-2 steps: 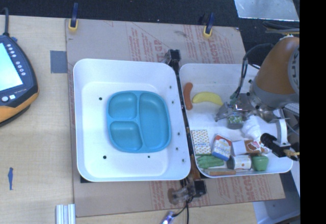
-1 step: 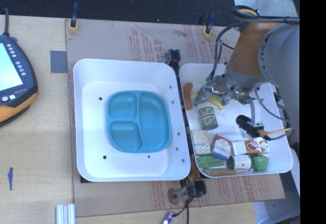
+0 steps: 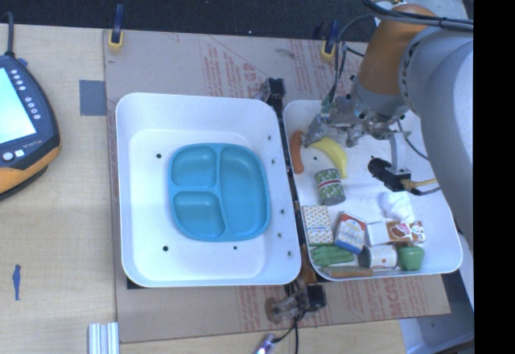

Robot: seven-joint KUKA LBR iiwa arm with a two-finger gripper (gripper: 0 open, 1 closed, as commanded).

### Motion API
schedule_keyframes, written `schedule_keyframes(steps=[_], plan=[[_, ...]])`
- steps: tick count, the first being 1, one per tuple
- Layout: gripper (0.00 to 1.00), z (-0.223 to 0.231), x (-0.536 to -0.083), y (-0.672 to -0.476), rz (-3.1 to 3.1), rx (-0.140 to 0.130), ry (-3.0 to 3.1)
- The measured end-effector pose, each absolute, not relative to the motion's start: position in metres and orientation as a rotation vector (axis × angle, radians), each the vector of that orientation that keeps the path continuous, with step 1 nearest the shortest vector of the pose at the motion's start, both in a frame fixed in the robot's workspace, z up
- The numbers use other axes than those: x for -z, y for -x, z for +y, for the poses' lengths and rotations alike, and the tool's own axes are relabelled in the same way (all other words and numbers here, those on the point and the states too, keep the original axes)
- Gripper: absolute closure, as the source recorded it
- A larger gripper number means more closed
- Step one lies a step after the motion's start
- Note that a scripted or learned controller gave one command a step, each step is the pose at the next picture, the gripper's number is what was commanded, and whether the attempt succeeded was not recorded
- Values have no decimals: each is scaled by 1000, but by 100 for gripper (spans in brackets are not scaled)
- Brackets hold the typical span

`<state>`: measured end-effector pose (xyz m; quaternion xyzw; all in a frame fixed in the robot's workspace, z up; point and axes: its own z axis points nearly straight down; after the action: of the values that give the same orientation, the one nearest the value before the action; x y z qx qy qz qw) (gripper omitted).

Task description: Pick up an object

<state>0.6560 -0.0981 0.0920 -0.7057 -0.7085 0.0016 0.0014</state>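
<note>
Item: small curved yellow toy banana (image 3: 331, 154), lying in the far end of the right-hand shallow white bin (image 3: 451, 257), directly under the two-finger gripper (image 3: 348, 131). Whether the tool is spread or pressed together, we cannot tell. We judge the banana light, rigid, smooth and slippery; we would pinch across its thick middle.

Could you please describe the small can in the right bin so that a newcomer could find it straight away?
Start at the right-hand shallow white bin, the crowded one. Near its middle, just below the yellow banana, stands a small cylindrical can with a green label. It is the only round tin there; the items below it are mostly flat packets and boxes.
</note>
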Motion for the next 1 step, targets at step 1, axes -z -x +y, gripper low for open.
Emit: schedule_keyframes(steps=[1], plan=[[0,-80,-193,-583,-2222,-2,2218]])
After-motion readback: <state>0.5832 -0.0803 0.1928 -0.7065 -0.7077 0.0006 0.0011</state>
